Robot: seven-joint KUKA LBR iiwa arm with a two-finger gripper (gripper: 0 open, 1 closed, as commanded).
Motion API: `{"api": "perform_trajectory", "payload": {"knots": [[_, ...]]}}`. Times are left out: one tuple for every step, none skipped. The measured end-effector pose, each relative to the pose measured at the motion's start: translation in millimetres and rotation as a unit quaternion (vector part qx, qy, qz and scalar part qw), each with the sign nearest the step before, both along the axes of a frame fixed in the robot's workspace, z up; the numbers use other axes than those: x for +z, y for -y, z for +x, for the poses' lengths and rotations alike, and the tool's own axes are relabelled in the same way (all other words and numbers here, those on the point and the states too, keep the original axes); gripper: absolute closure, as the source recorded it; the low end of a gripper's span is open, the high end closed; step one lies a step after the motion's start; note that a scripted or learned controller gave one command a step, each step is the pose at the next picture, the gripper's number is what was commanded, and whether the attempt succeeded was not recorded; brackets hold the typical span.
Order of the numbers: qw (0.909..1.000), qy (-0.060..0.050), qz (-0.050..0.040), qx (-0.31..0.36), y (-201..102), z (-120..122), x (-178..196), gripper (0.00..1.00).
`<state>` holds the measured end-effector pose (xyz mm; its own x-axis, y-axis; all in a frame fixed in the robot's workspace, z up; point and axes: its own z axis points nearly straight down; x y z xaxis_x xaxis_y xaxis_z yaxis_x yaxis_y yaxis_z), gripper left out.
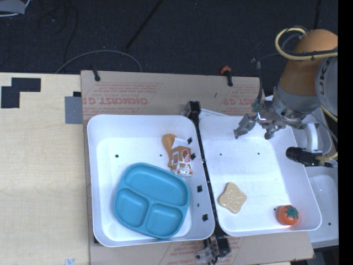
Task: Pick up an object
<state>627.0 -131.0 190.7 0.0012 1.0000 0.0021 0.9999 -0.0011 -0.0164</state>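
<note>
Plate, blue, biggest loose thing: lies flat in left bin, filling most of its near half. Long axis across the bin, left to right, dipping a little toward the near right corner. One wide well on the far side, two small wells on the near side. Near left edge close to the bin wall; right end just beside the divider.

Right bin: beside the left one, mostly bare white floor.

Gripper: hangs over the far side of right bin, fingers spread apart, clamped on nothing. Well apart from the plate, with the divider between.

Toast: pale tan slice, flat on the floor of right bin, in its near half, close to the divider. Long axis slanting from far left to near right. Bare floor between it and the gripper.

Carton: small, printed brown and white, in left bin hard by the divider, at the plate's far right corner. Touching its rim or just clear of it, cannot tell which.

Brown piece: orange-brown, wider end toward the far wall, narrow end running down against the carton's left side.

Tomato: round, orange-red with a green top, in the near right corner of right bin, well apart from toast.
</note>
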Motion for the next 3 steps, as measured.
{"api": "perform_trajectory", "payload": {"knots": [[1.0000,0.007,-0.0008,0.001,0.2,3.0,8.9,0.00],[1.0000,0.004,-0.0002,0.001,-6.2,-7.2,-47.1,0.00],[1.0000,0.005,-0.0006,0.001,-7.6,-7.8,-100.0,0.00]]}}
